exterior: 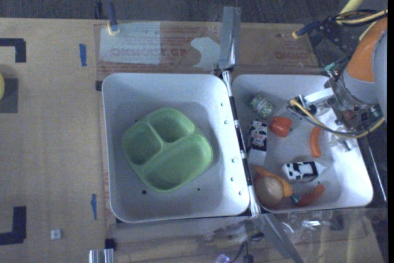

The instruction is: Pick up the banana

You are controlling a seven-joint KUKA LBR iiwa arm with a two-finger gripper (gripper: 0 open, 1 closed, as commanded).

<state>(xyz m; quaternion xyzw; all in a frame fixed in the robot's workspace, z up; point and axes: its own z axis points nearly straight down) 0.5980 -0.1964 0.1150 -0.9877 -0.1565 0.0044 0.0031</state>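
**Over the right bin, arm above the clutter**

At the right of the frame the grey arm with its orange band reaches over the right bin (pixel 360 191). The gripper (pixel 343 131) sits low under the wrist, wrapped in cables, above the bin's upper right part. Whether it is released or clenched cannot be told, and nothing can be seen held in it.

The banana (pixel 268 173) appears to be the yellow-orange curved piece at the lower left of that bin, lying against a round tan object (pixel 269 191), well apart from the gripper.

Between them lie a black-and-white patterned toy (pixel 300 171), an orange stick (pixel 315 141), a red-orange round piece (pixel 281 126), a black-and-white box (pixel 257 135) and a greenish crumpled item (pixel 263 105). A red piece (pixel 311 194) lies along the bin's lower wall.

The left bin (pixel 123 89) holds a green divided plate (pixel 167 148). Both bins rest on the desk (pixel 49 151).
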